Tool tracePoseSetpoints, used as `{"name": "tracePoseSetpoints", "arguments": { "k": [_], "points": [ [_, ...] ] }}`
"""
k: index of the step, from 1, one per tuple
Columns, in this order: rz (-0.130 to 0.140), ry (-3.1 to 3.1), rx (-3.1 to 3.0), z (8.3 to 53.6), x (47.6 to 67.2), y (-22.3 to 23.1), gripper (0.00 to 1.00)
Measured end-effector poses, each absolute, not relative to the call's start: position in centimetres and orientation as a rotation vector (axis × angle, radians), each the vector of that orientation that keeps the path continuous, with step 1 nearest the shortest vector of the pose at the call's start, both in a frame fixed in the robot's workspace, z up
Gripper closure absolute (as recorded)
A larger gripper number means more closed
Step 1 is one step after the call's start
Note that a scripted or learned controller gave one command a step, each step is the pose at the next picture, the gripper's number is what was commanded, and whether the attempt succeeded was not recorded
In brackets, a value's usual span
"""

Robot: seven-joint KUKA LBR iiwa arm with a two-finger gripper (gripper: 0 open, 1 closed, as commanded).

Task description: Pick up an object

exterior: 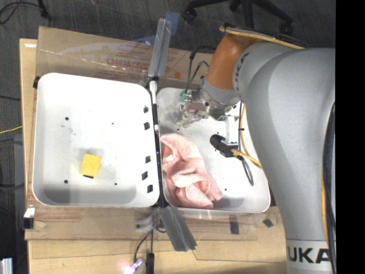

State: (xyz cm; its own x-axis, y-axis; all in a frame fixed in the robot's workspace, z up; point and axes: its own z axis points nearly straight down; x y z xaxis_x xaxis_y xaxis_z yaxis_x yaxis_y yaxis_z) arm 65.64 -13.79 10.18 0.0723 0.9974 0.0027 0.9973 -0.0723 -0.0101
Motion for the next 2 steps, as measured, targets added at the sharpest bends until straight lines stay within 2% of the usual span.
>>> {"name": "tracePoseSetpoints", "arguments": {
  "k": [1, 2],
  "points": [
    [0.008, -2.134, -2.293, 10.2, 65.6, -13.8, 0.00],
    [0.001, -2.123, -2.314, 14.5, 65.7, -13.6, 0.00]
  ]
}}
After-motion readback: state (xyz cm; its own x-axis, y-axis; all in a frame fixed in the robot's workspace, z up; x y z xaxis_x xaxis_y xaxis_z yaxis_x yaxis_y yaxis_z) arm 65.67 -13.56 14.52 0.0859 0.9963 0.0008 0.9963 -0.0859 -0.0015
